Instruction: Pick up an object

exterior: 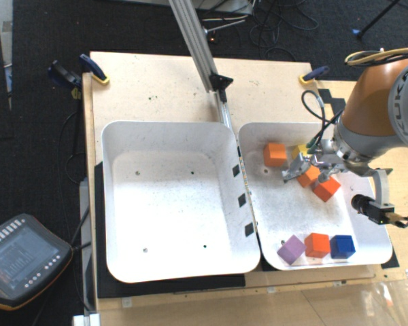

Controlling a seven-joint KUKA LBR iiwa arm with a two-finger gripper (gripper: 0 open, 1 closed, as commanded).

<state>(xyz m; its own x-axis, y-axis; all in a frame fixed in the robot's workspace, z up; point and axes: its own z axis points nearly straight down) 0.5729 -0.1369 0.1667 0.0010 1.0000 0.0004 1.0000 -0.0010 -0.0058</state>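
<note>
My gripper (pixel 298 168) is low in the right bin (pixel 367 250), among a cluster of blocks in its upper half. An orange block (pixel 275 154) lies just left of it. A small yellow piece (pixel 301 151) peeks out right behind it. Another orange block (pixel 310 176) sits directly beside the gripper tip, touching or nearly touching it. A red-orange block (pixel 327 188) lies tilted just below and to the right. The grey wrist and orange arm (pixel 377 104) hide what is underneath them.
Along the right bin's front wall a purple block (pixel 292 249), an orange block (pixel 317 244) and a blue block (pixel 342 246) sit in a row. The left bin (pixel 115 182) adjoins the right one. A metal pole (pixel 194 32) slants over the bench.
</note>
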